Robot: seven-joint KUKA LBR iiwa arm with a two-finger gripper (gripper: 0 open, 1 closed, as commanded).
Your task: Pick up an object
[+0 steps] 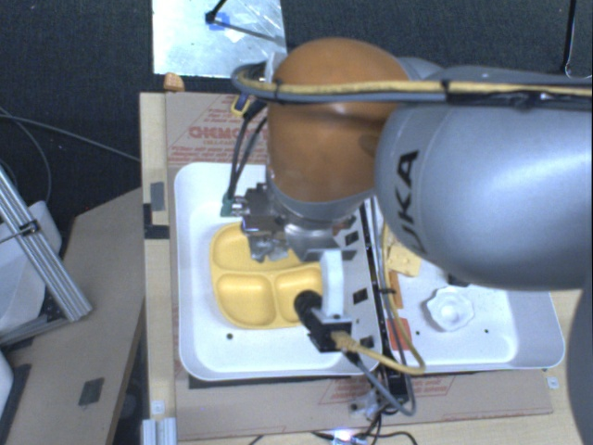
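Yellow compartment tray [243, 290], glossy plastic with rounded corners and shallow divided wells, lying flat and open side up in the left bin [199, 341], towards that bin's left wall and closer to its near edge than its far one; right part hidden under the arm. White faceted piece [448, 309], small and blocky, resting in the right bin [528, 346], near its front right corner. Beside the divider, a tan flat scrap [402, 260], partly covered.
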